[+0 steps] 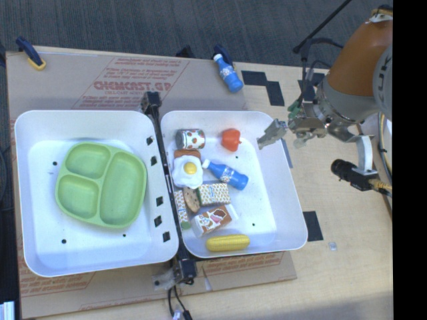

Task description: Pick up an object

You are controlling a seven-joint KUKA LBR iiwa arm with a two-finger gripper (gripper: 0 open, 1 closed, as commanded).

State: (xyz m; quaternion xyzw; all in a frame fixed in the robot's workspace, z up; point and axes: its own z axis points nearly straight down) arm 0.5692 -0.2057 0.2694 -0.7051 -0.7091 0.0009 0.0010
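camera view: grey two-finger tool over right white bin's far right rim, grip state unclear, nothing visibly held. small toy objects cluster in the bin's left half; blue plastic bottle lies mid-bin. arm cut off at right.

Tray in left bin

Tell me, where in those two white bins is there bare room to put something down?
The right bin has bare floor on its right side, between the blue bottle and its right wall. Its left half is crowded with toy food, down to the corn cob. In the left bin, a bare strip runs all around the green divided plate.
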